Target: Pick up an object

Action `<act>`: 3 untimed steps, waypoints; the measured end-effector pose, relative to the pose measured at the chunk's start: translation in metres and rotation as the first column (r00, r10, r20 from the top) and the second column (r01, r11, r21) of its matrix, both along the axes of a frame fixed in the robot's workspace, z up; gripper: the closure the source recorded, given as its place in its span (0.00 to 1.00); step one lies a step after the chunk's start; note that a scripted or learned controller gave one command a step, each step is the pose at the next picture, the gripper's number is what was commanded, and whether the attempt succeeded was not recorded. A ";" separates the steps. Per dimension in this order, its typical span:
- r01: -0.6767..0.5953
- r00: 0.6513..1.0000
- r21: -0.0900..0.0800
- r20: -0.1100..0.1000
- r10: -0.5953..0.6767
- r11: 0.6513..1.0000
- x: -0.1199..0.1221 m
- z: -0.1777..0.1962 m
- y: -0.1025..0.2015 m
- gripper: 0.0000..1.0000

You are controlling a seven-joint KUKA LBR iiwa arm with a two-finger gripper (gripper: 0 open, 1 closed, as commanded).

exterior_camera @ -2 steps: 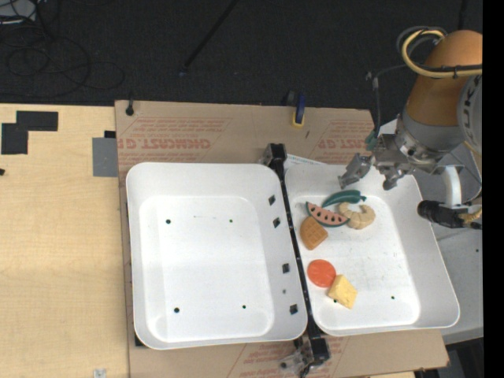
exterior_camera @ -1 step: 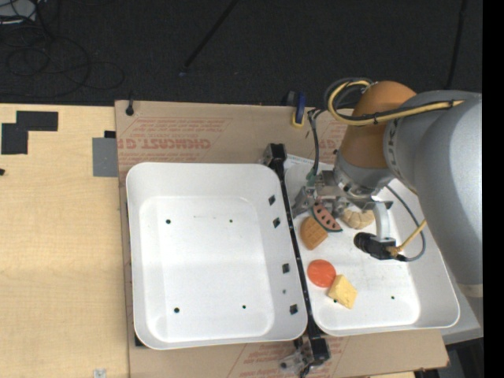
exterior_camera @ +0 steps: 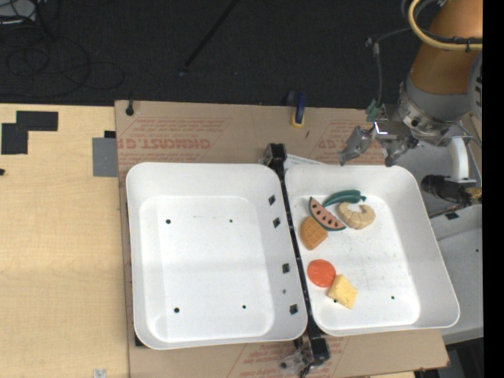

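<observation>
- Cardboard sheet (exterior_camera: pixel 205 136) covers the bench, printed side up, with two shallow white bins side by side on it; dark floor and cables behind.
- Left bin (exterior_camera: pixel 150 211) holds nothing to grasp. Right bin (exterior_camera: pixel 429 242) carries a cluster of small toy foods near its left wall.
- Gripper (exterior_camera: pixel 368 150) hangs just past the right bin's far rim, fingers spread apart, nothing between them.
- Cluster: watermelon slice (exterior_camera: pixel 325 214), green piece (exterior_camera: pixel 342 198), beige curled piece (exterior_camera: pixel 356 216) and waffle-like piece (exterior_camera: pixel 313 233) packed touching or nearly so. Nearer the camera, red disc (exterior_camera: pixel 320 272) with yellow cheese wedge (exterior_camera: pixel 342 291) just beside it.
- Handling, as a guess: all look like light, rigid moulded plastic, smooth and likely to slip; no fragility concern.
- Best candidate seems the cheese wedge: bare bin floor on its right and near sides. Pinch across its short width.
- Wedge's long axis runs diagonally, upper left to lower right in the camera view.
- Watermelon slice's long axis also runs diagonally, rind toward the green piece; crowded, so harder.
</observation>
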State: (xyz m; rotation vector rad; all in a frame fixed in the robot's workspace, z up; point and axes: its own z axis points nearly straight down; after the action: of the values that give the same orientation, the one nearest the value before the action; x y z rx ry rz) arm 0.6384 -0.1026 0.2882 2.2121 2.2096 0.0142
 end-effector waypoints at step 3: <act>-0.009 1.000 0.007 -0.008 0.009 1.000 -0.047 0.213 0.175 1.00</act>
State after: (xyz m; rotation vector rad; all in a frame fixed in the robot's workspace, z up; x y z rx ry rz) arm 0.5918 0.0723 0.5009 2.2091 2.2272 0.0130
